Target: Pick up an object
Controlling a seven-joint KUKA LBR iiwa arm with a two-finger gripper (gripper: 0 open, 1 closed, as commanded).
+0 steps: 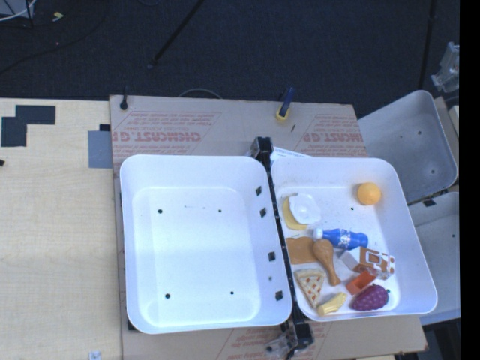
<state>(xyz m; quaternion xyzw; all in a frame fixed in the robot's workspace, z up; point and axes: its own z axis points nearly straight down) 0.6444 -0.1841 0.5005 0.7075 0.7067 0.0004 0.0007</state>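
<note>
The right bin (401, 223) holds several toy foods. An orange ball (368, 193) lies alone near its far right corner. Along the left side sit a white cup-like piece (304, 207) on a yellow banana (289, 216), a brown toast slab (298, 250) and a pizza slice (310, 282). A blue bottle (345, 238) lies across the middle, with a chicken drumstick (325, 257) just below it. Purple grapes (370, 298), an orange-red piece (361, 281), a small white-and-red box (375, 261) and a yellow piece (331, 304) crowd the near edge.
The left bin (195, 246) stands beside the right one, joined by black clips (262, 148). Both rest on cardboard (225, 130) with a blue-and-yellow clamp (284, 105) at its far edge. A grey metal plate (409, 137) stands at the right, and the wooden bench (52, 238) extends left.
</note>
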